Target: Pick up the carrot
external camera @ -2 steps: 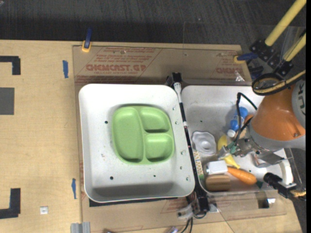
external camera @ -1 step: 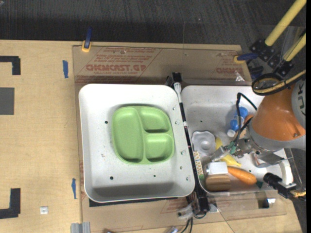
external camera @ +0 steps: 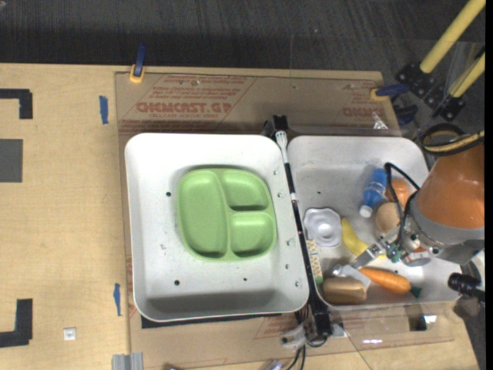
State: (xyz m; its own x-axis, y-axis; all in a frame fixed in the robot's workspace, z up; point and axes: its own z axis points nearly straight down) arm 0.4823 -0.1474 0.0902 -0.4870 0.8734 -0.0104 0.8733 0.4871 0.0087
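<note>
**Camera view: hand low in the right bin, just above the carrot**

Camera view puts your hand (external camera: 400, 251) down inside the right bin (external camera: 323, 156), under the orange band of the arm (external camera: 454, 195). Its tip is buried in clutter and mostly hidden by the wrist, so you cannot tell how far it is open, nor whether it has hold of anything.

The carrot (external camera: 385, 280) lies on the bin floor just below the hand in the picture, slightly to its left, lengthwise across the bin with its green end toward the right. You can see all of it lying flat; whether the hand touches it cannot be told.

Left of the carrot, touching or nearly so, lies a brown bread-like piece (external camera: 344, 290). Left of the hand sit a yellow item (external camera: 353, 239) and a white cup-like piece (external camera: 322, 227). Above the hand you see a blue bottle (external camera: 375, 187) and a tan rounded thing (external camera: 387, 217) close beside the wrist.

Well off to the hand's left, the left bin (external camera: 154, 206) holds a green divided plate (external camera: 227, 213). Both bins rest on the surface (external camera: 54, 230).
</note>
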